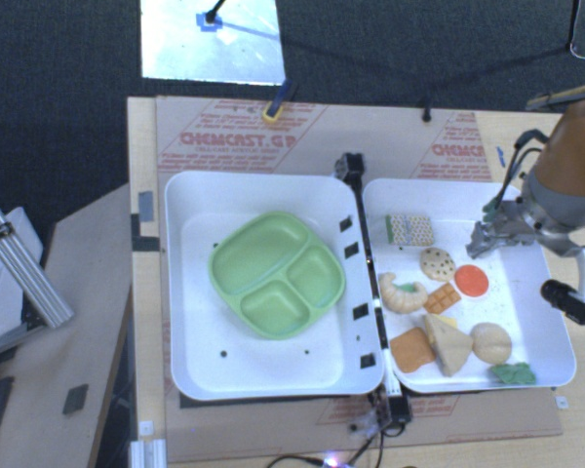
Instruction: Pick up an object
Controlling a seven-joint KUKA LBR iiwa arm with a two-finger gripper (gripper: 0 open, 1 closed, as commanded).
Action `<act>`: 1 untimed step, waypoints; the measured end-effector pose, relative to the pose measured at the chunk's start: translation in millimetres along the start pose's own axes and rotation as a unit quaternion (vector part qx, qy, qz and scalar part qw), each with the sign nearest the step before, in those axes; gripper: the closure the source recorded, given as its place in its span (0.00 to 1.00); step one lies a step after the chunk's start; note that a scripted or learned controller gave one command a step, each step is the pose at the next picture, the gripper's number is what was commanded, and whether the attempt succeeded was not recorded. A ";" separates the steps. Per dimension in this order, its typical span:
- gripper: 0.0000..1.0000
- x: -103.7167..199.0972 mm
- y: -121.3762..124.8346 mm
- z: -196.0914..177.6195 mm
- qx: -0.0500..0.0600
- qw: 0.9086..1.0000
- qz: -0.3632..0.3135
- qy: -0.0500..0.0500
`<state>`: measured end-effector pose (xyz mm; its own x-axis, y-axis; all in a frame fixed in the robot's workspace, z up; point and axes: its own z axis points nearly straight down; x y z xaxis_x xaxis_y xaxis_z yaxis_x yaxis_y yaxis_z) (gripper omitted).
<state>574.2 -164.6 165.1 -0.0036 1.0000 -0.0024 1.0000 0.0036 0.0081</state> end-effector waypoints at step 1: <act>1.00 -0.6 2.5 -54.4 0.000 1.000 0.000 0.000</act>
<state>576.2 -165.1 219.5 -0.0044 1.0000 -0.0022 1.0000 0.0045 0.0080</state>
